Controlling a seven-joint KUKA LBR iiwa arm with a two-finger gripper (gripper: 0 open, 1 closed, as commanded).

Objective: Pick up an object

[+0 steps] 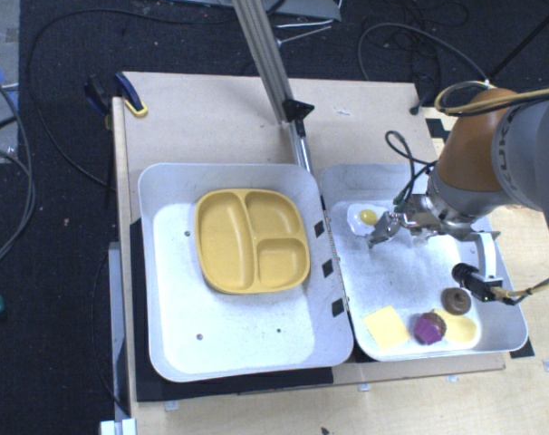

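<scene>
The right bin [392, 279] holds a fried egg toy [365, 217] near its far left corner, a pale yellow square block [386, 326], a purple object [428, 328] lying on a yellow disc [462, 332], and a small brown ring [456, 301]. My gripper [389, 229] hangs low over the right bin, right beside the egg toy on its right, its fingers pointing left. The arm's grey body and orange band [474, 152] reach in from the right. Nothing shows between the fingers.
In the left bin [166, 333] lies a yellow divided plate [253, 240]. A slanted metal pole [265, 53] crosses the bench behind the bins. Black clips sit along the seam between the bins. A black cable loops near the wrist.
</scene>
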